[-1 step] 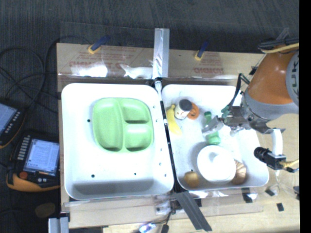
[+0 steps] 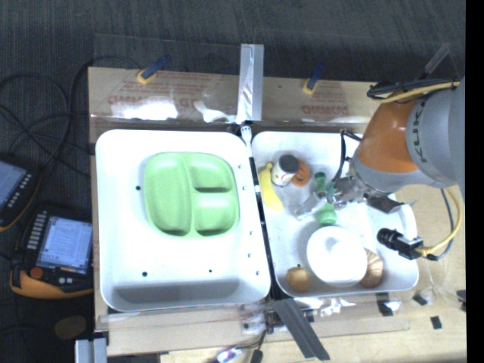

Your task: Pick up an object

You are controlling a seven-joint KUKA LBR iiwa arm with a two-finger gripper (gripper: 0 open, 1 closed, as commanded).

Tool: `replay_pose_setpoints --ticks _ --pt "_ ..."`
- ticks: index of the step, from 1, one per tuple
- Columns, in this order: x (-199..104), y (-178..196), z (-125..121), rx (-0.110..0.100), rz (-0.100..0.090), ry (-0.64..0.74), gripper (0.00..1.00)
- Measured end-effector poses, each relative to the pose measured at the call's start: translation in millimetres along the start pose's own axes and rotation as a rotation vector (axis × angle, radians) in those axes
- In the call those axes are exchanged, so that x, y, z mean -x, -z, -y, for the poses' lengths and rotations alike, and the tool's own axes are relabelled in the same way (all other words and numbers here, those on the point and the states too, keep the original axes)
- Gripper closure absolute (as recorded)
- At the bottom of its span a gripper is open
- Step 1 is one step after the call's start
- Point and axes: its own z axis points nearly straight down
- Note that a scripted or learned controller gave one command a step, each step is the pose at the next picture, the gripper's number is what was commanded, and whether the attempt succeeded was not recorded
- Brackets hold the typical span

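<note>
Dark carpet was seen all round the desk [image 2: 151, 100], and on it two white bins were set side by side. Over the right bin [image 2: 408, 274] the gripper [image 2: 333, 193] was held low, reached in from the right on the grey arm with its orange band. Whether anything was clamped could not be told; the tip was lost among the clutter beneath it.

Right under the gripper, a small green object [image 2: 326, 217] was seen, seemingly touching or just beside the tip. Just beyond it, away from the arm, a clear item was made out only dimly. Further out on that side a small jar [image 2: 286, 169] with an orange piece [image 2: 302, 174] against it was placed, and past them a yellow object [image 2: 268, 190] lay against the bin's wall. Nearer the camera than the gripper, a white bowl [image 2: 336, 254] sat upturned, flanked by two brown rounded things [image 2: 298, 279]. Well apart, in the left bin [image 2: 121, 278], a green divided tray [image 2: 192, 192] was left alone.

The step in hand was judged to be the descent onto a target, most likely the green object. Nothing was seen lifted yet. For the next move, a firm closing on that piece would be called for, then a straight rise, with care taken not to drag the neighbouring clutter or knock the bowl.
</note>
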Motion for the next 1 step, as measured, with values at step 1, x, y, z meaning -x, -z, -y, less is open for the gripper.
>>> replay_pose_setpoints --ticks 1 --pt "-17.0 26.2 -34.6 -0.007 -0.003 -0.15 0.0"
